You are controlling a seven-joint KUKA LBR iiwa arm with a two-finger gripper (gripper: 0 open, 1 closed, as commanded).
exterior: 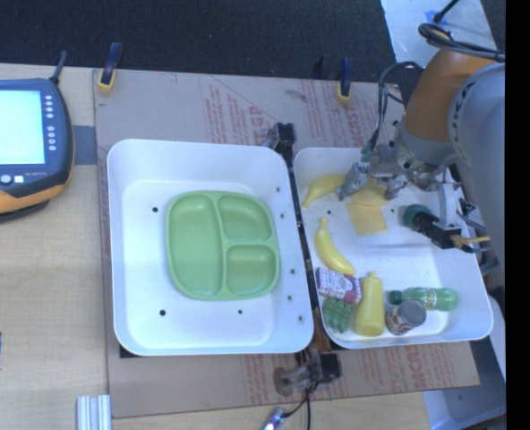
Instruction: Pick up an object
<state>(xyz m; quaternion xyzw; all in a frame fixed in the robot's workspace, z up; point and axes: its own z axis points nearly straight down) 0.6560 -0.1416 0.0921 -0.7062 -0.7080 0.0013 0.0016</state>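
Observation:
The right white bin [476,322] holds several objects. A pale yellow block [368,219] lies near its far end, with one banana [322,188] to its left and a second banana [333,251] closer to the front. My gripper [373,184] hangs just above the far edge of the yellow block. Its fingers are spread open and hold nothing. Along the near wall sit a yellow squeeze bottle [371,305], a green bottle [431,298], a small can [406,317], a red packet [335,283] and a green pack [336,314].
The left white bin [122,240] carries a green divided plate [222,245]. A teach pendant [19,146] rests on the bench at far left. The arm's grey body with its orange band [444,88] fills the upper right, over the right bin's far corner.

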